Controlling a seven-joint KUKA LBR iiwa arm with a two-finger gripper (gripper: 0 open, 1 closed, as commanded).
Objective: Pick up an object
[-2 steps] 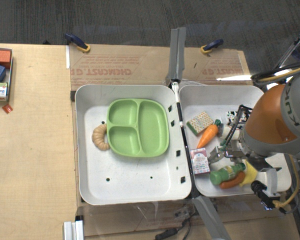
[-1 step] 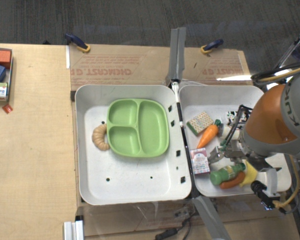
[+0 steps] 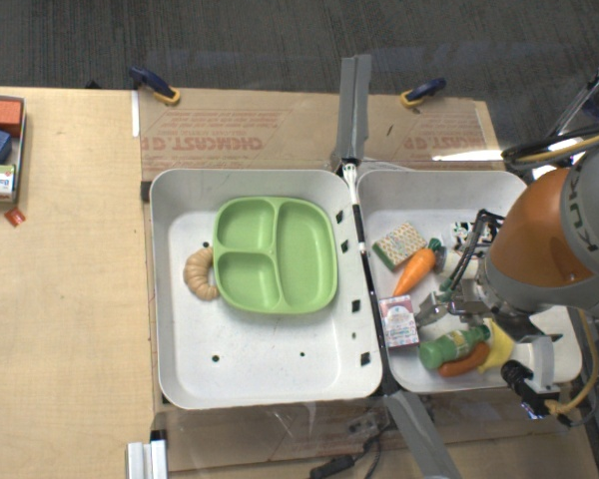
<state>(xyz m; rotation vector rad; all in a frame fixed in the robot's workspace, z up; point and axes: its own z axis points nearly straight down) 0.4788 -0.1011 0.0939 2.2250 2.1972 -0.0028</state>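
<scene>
The right bin (image 3: pixel 434 180) holds a toy carrot (image 3: pixel 415 268), a tan patterned block (image 3: pixel 399 242), a small pink carton (image 3: pixel 398 322), a green bottle (image 3: pixel 452 347) lying on its side, a red sausage-shaped piece (image 3: pixel 461 365) and a yellow piece (image 3: pixel 501 349). My gripper (image 3: pixel 447 305) is low in this bin, just right of the pink carton, below the carrot and above the green bottle. The orange wrist band (image 3: pixel 544 233) and grey arm hide the bin's right part.
The left bin (image 3: pixel 180 297) holds a green divided plate (image 3: pixel 277 254) with a tan croissant toy (image 3: pixel 200 273) at its left edge. A box of coloured blocks (image 3: pixel 0 148) sits far left on the bench. A grey divider bar (image 3: pixel 353 118) runs between the bins.
</scene>
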